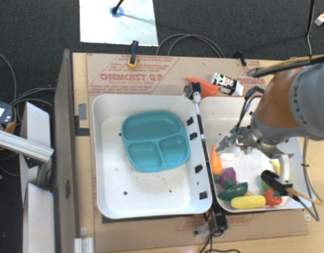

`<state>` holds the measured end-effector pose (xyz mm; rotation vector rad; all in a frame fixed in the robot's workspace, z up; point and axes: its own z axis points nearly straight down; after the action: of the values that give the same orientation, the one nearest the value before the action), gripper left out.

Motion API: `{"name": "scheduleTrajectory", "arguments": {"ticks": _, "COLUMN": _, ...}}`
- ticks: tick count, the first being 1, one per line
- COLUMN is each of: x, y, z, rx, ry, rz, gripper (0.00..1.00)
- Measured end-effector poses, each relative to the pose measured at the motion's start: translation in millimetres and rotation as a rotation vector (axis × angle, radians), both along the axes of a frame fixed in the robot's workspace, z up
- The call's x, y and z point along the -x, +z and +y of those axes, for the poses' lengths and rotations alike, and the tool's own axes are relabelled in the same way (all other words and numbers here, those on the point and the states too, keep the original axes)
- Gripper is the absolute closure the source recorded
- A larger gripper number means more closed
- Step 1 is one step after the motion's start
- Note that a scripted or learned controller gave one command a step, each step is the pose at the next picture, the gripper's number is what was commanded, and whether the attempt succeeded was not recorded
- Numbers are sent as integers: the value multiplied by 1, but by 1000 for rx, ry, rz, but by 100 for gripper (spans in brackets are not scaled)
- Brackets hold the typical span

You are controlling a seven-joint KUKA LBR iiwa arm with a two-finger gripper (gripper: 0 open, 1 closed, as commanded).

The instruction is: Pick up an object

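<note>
Your arm enters from three o'clock, its gripper low in the right bin — whether its jaws are wide or narrow, you cannot tell. At its six o'clock lie a carrot, purple grapes, a green pepper and a yellow banana. The left bin holds a teal divided plate.

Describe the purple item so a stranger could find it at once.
Start at the right-hand white bin, the one the arm reaches over, and look along its near-left side beside the divider. Just below the orange carrot sits the purple item, above a green vegetable. It is the only purple thing among the toy foods.
</note>
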<state>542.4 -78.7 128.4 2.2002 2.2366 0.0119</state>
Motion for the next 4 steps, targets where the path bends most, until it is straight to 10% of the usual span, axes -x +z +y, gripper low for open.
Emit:
{"name": "scheduleTrajectory", "arguments": {"ticks": 1, "x": -91, "y": -45, "z": -9, "rx": 4, "ry": -8, "rz": 0, "gripper": 0}}
{"name": "scheduleTrajectory", "arguments": {"ticks": 2, "x": -129, "y": -42, "z": -13, "rx": 4, "ry": -9, "rz": 1, "gripper": 0}}
{"name": "scheduleTrajectory", "arguments": {"ticks": 4, "x": -127, "y": -43, "z": -7, "rx": 3, "ry": -11, "rz": 6, "gripper": 0}}
